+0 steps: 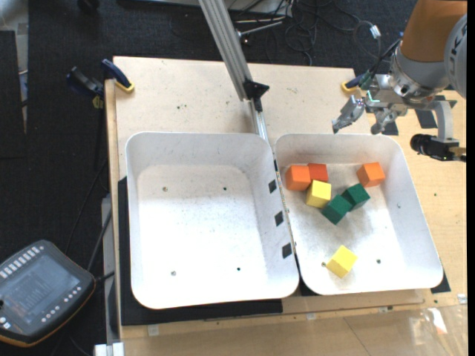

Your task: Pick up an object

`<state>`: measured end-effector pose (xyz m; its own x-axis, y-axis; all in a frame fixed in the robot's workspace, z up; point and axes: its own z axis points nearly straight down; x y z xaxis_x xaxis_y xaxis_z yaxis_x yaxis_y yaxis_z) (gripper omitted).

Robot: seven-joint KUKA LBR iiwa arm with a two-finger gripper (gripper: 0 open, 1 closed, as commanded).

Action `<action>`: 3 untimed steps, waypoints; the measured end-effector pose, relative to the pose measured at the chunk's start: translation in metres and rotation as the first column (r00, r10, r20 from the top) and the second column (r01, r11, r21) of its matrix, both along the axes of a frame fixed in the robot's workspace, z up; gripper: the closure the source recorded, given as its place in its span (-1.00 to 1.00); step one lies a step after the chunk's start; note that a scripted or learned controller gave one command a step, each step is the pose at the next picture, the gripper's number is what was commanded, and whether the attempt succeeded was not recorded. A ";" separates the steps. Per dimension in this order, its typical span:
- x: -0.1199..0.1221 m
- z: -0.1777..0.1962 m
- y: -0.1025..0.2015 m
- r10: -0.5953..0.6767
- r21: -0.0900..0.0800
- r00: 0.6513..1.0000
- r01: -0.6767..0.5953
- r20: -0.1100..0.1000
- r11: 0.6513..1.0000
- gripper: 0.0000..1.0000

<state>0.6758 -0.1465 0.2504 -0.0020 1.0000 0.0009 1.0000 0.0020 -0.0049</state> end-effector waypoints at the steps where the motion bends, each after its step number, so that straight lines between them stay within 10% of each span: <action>1: 0.001 0.003 0.000 0.001 -0.002 1.000 -0.001 0.004 1.000 -1.00; 3: -0.002 -0.100 0.008 0.001 0.000 1.000 -0.001 0.000 1.000 -1.00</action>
